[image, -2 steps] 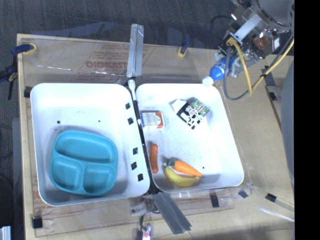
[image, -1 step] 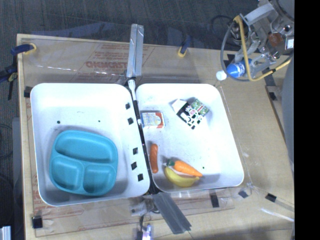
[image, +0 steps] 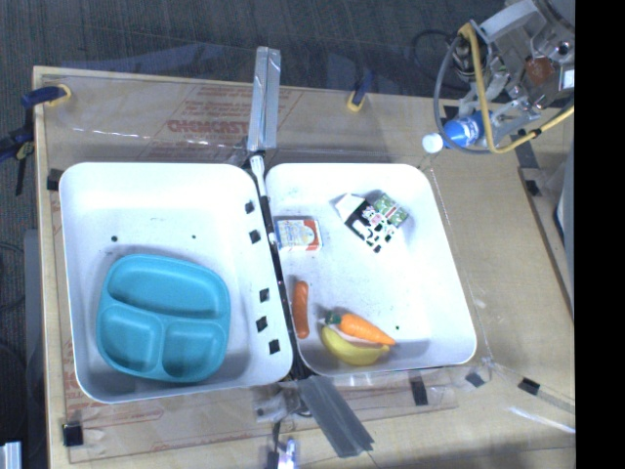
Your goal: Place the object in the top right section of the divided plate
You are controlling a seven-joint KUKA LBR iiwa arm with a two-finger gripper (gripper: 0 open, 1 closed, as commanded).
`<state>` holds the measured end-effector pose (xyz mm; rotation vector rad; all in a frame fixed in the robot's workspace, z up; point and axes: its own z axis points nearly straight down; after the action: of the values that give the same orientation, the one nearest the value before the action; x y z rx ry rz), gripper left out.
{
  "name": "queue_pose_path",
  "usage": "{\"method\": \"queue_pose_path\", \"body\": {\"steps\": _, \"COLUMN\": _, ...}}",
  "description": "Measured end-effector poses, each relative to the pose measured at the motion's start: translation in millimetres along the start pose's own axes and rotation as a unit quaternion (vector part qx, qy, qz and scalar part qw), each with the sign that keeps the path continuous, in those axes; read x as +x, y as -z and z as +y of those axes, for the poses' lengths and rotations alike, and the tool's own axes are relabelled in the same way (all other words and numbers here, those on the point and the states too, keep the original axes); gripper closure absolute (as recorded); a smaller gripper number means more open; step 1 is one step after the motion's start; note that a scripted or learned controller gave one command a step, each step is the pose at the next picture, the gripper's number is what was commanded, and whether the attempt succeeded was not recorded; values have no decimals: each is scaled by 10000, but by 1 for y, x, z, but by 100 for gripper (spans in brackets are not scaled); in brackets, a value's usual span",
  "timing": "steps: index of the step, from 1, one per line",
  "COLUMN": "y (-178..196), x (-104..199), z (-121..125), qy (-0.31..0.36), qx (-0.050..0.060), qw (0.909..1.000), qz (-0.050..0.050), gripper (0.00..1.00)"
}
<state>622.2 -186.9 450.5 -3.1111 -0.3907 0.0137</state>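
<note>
Smooth teal plastic plate [image: 164, 317] in glossy white plastic bin [image: 88, 189]; wooden bench [image: 488, 252].

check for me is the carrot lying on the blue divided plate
No, the carrot lies on the banana in the right bin, while the blue divided plate sits in the left bin.

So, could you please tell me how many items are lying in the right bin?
5: small carton top left, patterned box upper middle, sausage by the divider, carrot on the banana at front.
</note>
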Motion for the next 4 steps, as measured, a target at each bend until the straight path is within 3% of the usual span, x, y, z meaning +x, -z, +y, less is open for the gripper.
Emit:
{"method": "queue_pose_path", "body": {"steps": 1, "y": -142, "x": -37, "z": 11, "qy": 987, "qx": -18, "qw": 9951, "qz": 14, "gripper": 100}}
{"method": "queue_pose_path", "body": {"steps": 2, "y": -166, "x": 10, "z": 23, "qy": -42, "qx": -17, "qw": 10000, "qz": 22, "gripper": 100}}
{"method": "queue_pose_path", "body": {"steps": 4, "y": -147, "x": 12, "z": 20, "qy": 33, "qx": 12, "qw": 10000, "qz": -10, "gripper": 100}}
